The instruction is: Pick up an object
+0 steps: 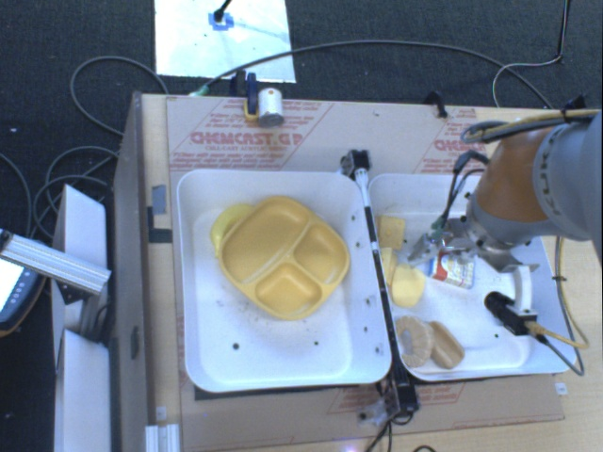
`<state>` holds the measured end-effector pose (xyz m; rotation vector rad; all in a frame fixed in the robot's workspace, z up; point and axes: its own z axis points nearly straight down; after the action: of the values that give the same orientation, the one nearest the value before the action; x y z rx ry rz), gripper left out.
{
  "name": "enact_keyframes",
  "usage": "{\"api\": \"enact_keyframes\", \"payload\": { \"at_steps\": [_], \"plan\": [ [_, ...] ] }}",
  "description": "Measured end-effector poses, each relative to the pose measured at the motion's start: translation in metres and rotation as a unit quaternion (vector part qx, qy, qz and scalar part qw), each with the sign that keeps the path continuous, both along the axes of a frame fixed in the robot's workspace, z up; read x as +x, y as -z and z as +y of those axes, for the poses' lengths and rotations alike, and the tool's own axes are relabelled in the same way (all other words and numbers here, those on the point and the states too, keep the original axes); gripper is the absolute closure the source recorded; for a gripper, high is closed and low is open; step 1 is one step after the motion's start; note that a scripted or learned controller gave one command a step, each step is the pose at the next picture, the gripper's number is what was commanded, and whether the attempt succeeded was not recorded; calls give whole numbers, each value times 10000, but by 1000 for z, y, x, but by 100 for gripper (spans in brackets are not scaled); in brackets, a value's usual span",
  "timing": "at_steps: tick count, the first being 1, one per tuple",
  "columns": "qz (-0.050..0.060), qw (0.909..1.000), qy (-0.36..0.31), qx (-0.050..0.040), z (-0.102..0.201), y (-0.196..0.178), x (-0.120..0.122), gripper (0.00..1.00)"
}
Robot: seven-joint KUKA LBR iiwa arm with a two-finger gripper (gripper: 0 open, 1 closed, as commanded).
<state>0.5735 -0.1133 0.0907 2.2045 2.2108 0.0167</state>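
Note:
My gripper [435, 249] hangs low over the middle of the right bin [490, 351], below the grey arm with its orange band [513, 182]. A small white packet with red and blue print [457, 272] lies right under it, partly covered by the gripper body. Whether the packet is touched I cannot tell. Just left of the gripper lie a pale yellow block [392, 231] and a rounder yellow piece [408, 286]. Two beige bread-like pieces [429, 342] rest near the bin's front edge.
The left bin [203, 347] holds a yellow divided plate [283, 255] lying over another yellow item [227, 222]. A dark divider rail [375, 262] runs between the bins. Cables lie on the floor behind the bench.

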Motion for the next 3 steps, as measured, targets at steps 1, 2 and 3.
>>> {"api": "enact_keyframes", "payload": {
  "at_steps": [1, 2, 3],
  "plan": [
    [-2, 10000, 0, 2, -1, -11, 1, 100],
    [1, 10000, 0, 3, -1, -11, 1, 0],
    [89, 10000, -7, 31, 27, -15, 80, 0]
  ]
}}
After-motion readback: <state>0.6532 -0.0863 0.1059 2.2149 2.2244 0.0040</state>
